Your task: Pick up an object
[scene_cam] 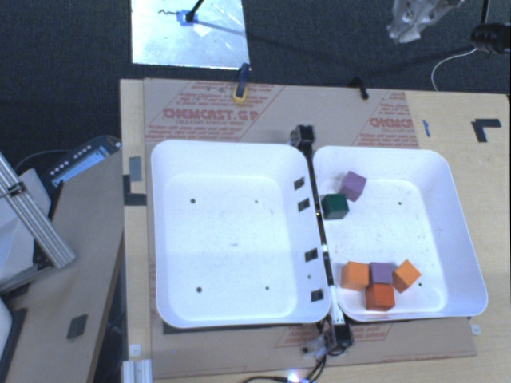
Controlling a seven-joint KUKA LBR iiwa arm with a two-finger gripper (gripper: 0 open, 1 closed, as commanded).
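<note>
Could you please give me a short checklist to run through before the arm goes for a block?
1. Blocks in the right bin: ok, six there.
2. Green block free on top: ok, though it sits near the divider wall.
3. Purple block apart from its neighbours: ok.
4. Front cluster around the red block separated: not ok, blocks touch.
5. Tool over the bin: not ok, it is beyond the bench.
6. Tool's opening: cannot tell.

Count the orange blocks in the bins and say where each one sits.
3, all in the right bin, near its front edge: one orange block left of a purple block, one right of it, and a redder one just in front. None looks hidden.
</note>
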